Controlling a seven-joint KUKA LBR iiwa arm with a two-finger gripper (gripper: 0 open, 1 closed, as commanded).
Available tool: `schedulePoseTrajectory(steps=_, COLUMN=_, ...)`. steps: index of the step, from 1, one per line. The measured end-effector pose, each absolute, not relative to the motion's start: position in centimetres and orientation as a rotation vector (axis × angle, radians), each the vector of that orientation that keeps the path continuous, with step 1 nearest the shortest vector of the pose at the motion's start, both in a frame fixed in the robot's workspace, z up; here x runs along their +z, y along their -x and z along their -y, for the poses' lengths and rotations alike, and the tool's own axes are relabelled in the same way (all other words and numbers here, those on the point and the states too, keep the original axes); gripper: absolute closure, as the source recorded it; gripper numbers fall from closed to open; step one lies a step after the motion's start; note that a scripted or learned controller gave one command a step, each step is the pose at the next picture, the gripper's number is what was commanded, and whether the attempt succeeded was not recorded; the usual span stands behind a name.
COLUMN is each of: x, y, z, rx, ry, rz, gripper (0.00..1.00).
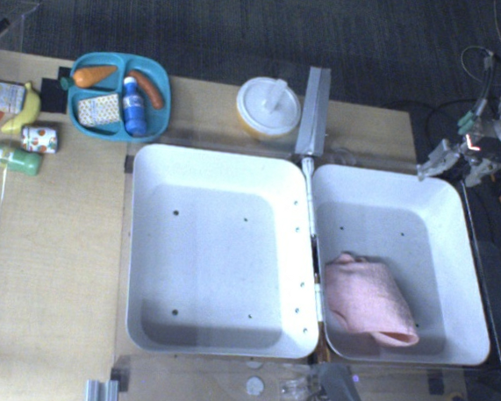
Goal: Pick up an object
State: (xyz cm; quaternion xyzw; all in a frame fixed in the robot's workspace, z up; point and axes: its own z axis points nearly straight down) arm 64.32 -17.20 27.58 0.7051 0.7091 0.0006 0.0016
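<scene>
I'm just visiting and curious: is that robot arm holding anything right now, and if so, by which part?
Nothing is held. The gripper hangs open above the right bin's far right corner, with nothing between its fingers. The pink cloth lies untouched in that bin.

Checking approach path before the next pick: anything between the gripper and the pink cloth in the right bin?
Nothing visible. The gripper sits above the right bin's far right corner, and the pink cloth lies alone on the bin floor toward the near side. Bare white floor lies between them.
</scene>
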Motion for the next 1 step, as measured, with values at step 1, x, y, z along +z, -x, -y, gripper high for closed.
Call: schedulePoseTrajectory(steps=1, x=11.60, y=-61.59, z=12.50, rx=0.001, ry=-1.960, rz=-2.455, gripper=0.00)
